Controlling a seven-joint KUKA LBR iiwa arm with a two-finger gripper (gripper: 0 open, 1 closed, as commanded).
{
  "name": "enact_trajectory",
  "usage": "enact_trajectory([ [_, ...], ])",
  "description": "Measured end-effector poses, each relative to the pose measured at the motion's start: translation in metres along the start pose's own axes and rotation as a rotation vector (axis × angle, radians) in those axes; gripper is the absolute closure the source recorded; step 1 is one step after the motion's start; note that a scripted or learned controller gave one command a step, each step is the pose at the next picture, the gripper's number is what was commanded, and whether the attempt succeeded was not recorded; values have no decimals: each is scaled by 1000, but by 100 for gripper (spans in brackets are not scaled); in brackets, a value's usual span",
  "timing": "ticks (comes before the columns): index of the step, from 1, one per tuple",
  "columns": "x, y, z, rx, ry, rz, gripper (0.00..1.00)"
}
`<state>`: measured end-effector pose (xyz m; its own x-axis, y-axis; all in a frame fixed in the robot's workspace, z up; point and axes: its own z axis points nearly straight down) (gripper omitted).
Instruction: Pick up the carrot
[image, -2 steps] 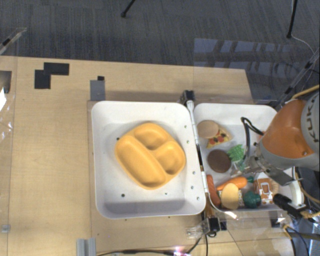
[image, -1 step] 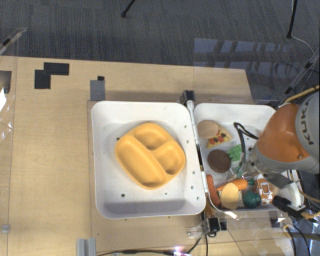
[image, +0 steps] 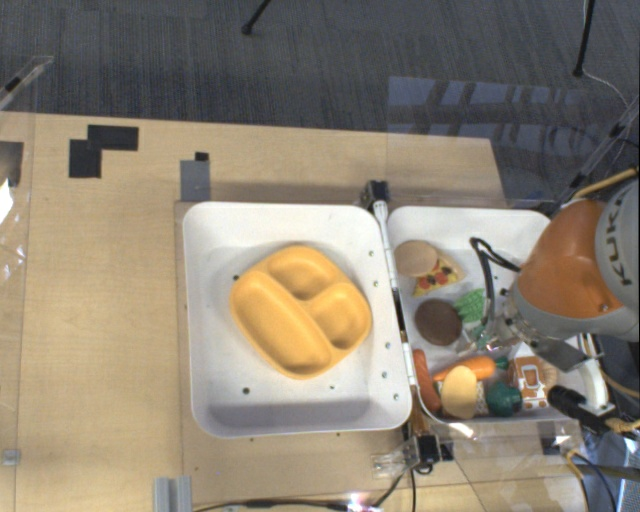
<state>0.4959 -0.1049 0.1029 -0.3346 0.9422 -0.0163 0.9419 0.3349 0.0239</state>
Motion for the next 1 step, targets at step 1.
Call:
enact_trajectory([
  [1,1,0,1,2,1,0,0],
])
